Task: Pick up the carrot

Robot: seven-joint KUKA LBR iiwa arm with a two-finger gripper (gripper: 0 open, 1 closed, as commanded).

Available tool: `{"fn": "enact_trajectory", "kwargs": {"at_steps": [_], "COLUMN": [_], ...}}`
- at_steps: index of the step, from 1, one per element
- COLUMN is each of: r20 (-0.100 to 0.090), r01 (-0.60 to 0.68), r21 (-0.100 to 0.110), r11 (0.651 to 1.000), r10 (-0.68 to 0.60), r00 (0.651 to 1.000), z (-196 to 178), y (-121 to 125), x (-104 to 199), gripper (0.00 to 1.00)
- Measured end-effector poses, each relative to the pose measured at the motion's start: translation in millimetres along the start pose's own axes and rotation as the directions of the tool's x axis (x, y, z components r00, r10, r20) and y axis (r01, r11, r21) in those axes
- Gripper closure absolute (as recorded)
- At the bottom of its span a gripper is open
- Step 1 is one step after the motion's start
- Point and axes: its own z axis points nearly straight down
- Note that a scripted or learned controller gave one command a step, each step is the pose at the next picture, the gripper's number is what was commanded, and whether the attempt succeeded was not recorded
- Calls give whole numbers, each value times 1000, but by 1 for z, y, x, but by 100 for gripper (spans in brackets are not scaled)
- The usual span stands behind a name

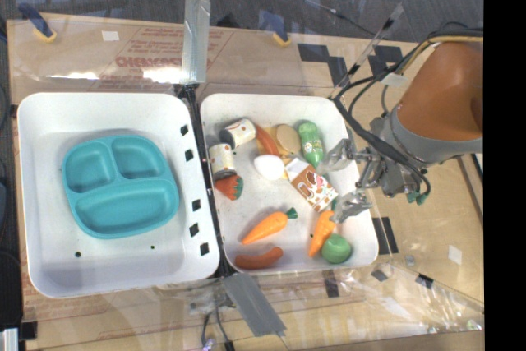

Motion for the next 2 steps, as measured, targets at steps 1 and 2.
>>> {"fn": "enact_trajectory", "kwargs": {"at_steps": [1,2], "r20": [5,5], "r01": [166,335], "r21": [2,2], "r11": [986,942], "r10": [-166,-335], "r00": [986,942], "z": [143,143], "y": [0,-12], "x": [-3,-22], "gripper": [0,0]}}
